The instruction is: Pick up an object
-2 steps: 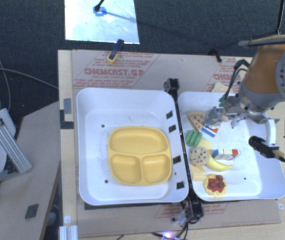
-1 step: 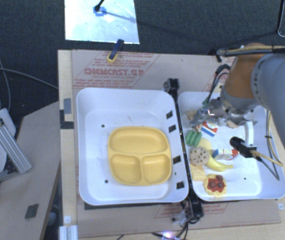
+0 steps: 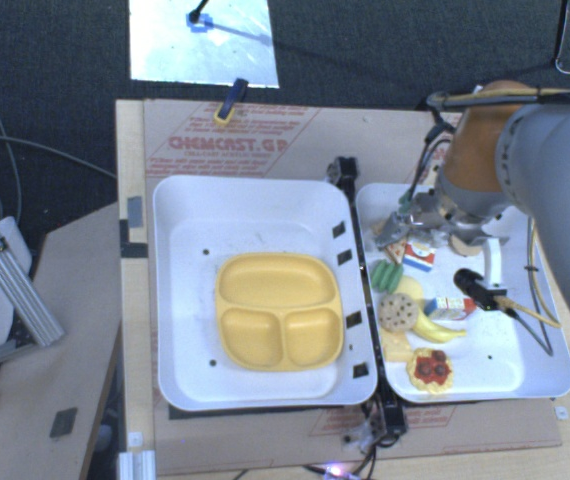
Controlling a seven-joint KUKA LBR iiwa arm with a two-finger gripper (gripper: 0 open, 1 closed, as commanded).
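Observation:
My gripper [image 3: 401, 230] hangs low over the upper left part of the right bin [image 3: 535, 368]. Just below it lies a small white box with red and blue print [image 3: 420, 259]. Further toward the front are a green piece [image 3: 383, 275], a brown cookie [image 3: 398, 311], a yellow banana [image 3: 437, 330], a small red, white and blue carton [image 3: 451, 308] and a round pizza toy [image 3: 431, 367]. I see nothing held in the gripper.
The left bin [image 3: 185, 228] holds a yellow divided tray [image 3: 278, 309]. A black-clipped divider [image 3: 355, 258] separates the two bins. The grey arm with its orange band [image 3: 480, 148] reaches in over the right bin's back edge.

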